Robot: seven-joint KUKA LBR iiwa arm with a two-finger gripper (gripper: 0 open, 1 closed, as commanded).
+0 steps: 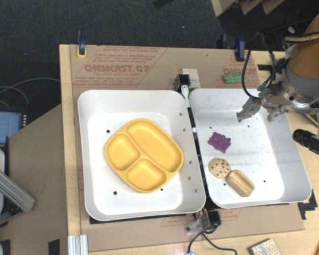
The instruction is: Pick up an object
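Three small things lie in the right bin (287, 158), any of them there for the picking. A purple bunch of toy grapes (219, 141) sits toward the bin's left side, about midway down. Just below it lies a round speckled cookie (219, 167), and touching the cookie's right edge is a tan, loaf-shaped bread roll (240, 183), lying at a slant toward the bin's near edge.

The gripper (260, 110) hangs over the upper part of the same bin, well apart from the grapes and up to their right. Its two fingers are spread, with bare white bin floor showing between them; it grasps nothing. The grey arm (305, 70) comes in from the right, bulky above the wrist, with black cables looping beside it.

In the left bin (90, 142) rests a yellow divided plate (143, 154) with three compartments, turned at an angle. Both bins sit side by side on a wooden bench (122, 65), where a small green object (233, 78) lies beyond the right bin.
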